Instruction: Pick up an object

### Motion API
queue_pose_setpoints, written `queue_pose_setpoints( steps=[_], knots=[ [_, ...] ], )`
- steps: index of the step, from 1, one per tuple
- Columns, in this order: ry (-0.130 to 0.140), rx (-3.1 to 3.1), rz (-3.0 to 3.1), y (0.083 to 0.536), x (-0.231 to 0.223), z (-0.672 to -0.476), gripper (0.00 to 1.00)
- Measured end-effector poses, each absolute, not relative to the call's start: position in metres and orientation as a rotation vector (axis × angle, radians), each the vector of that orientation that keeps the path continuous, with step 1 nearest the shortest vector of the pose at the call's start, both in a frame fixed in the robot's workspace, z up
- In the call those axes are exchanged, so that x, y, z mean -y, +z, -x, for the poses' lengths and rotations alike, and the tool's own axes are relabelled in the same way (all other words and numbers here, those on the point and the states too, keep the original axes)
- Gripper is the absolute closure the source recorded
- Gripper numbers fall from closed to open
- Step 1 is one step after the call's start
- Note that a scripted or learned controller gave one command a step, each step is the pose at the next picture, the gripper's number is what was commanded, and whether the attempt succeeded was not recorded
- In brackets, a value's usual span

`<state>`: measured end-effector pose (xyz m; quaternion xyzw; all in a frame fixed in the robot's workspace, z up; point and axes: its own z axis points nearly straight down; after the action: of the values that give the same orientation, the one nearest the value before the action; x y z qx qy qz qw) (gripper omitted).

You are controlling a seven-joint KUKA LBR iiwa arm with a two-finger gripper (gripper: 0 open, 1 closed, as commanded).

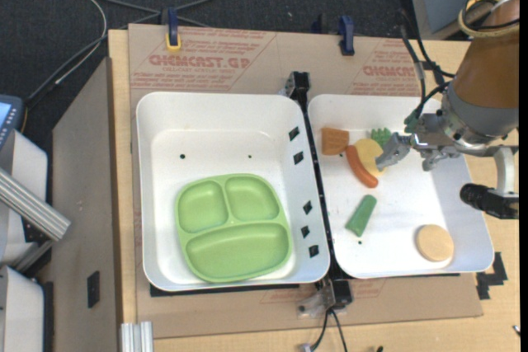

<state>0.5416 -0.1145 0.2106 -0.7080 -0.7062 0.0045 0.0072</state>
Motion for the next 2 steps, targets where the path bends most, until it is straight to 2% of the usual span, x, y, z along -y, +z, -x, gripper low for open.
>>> queue_pose_setpoints(
  steps=[1,2],
  knots=[
    [0.000,2.220,2.219,0.218,0.114,-0.544,0.00],
    [0.005,2.215,2.217,0.156,0.111,-0.540,0.00]
  ],
)
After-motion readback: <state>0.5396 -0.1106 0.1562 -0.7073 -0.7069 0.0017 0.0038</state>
